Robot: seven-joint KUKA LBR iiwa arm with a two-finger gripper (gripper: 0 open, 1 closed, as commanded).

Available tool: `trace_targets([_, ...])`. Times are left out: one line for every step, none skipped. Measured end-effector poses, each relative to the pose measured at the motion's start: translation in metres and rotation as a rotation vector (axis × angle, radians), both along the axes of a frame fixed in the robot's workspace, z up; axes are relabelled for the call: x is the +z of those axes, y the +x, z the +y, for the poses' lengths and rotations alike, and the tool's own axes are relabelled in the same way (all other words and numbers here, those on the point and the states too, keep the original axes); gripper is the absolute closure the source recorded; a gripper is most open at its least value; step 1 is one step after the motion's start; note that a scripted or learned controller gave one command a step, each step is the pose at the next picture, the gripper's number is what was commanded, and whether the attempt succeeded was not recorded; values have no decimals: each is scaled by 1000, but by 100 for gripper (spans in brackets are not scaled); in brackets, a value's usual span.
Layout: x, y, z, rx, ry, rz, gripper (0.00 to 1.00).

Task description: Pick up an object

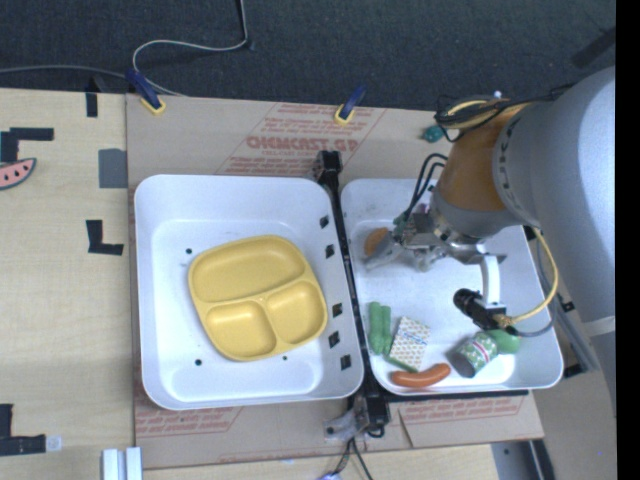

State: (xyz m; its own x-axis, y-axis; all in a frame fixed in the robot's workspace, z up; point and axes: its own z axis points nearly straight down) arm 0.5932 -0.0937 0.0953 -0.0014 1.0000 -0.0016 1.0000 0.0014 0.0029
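Your yellow three-compartment plastic plate (258, 296) sits in the left white bin (160, 268). In the right white bin (540, 368), a small orange-brown rounded object (375, 240) lies near the dividing wall, at the gripper (392, 251). Whether it's clamped, I cannot tell. A nudge could jam it against that wall, though there's open floor just below.

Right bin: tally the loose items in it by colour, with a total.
Green: 1, the green ridged block
Orange-red: 1, the orange-red sausage-shaped toy
Brown-orange: 1, the small brown-orange piece by the gripper
White patterned: 1, the white patterned packet
Grey-green: 1, the small grey-green can
Total: 5
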Motion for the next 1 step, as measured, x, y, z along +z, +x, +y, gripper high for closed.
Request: trace_targets([9,0,1,1,2,2,100])
